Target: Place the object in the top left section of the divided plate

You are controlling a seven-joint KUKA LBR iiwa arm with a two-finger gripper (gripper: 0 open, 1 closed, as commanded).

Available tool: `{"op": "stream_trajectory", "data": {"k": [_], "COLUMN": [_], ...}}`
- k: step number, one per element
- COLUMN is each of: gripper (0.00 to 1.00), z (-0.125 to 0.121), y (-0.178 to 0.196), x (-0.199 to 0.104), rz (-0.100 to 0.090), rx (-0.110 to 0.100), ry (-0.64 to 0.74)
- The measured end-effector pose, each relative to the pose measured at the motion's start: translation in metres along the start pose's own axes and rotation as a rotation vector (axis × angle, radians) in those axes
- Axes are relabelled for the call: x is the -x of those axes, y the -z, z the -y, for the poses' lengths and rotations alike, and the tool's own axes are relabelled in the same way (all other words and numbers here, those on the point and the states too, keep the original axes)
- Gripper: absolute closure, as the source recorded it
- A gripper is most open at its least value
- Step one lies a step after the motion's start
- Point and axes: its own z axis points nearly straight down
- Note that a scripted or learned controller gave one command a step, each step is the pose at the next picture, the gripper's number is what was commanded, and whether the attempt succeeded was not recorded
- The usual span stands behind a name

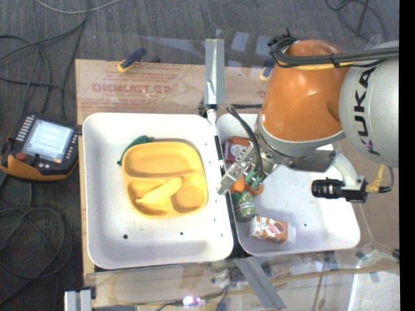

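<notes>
A single camera hangs above the table (97, 70) and looks down at a slight slant, so the far edge of the table lies toward the top of the picture and the near edge toward the bottom. It stands far enough off to take in both white bins whole: the left bin (104, 238) sits in the middle left of the picture, the right bin (324, 229) in the middle right. Grey carpeted floor (162, 18) with loose cables fills the top, and a teach pendant (42, 144) lies at the left edge. The arm (311, 102) enters from the right, close under the lens, and looms large over the right bin's upper part.
</notes>
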Motion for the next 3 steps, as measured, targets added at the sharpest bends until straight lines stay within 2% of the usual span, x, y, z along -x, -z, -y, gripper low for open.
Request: {"op": "stream_trajectory", "data": {"k": [1, 2, 3], "gripper": [1.0, 1.0, 1.0], "z": [-0.001, -0.033, -0.013], "y": [0.009, -0.017, -0.105], "x": [0.0, -0.03, -0.014], "rz": [-0.001, -0.002, -0.003], "rx": [0.0, -0.002, -0.005], "ry": [0.001, -0.083, -0.513]}}
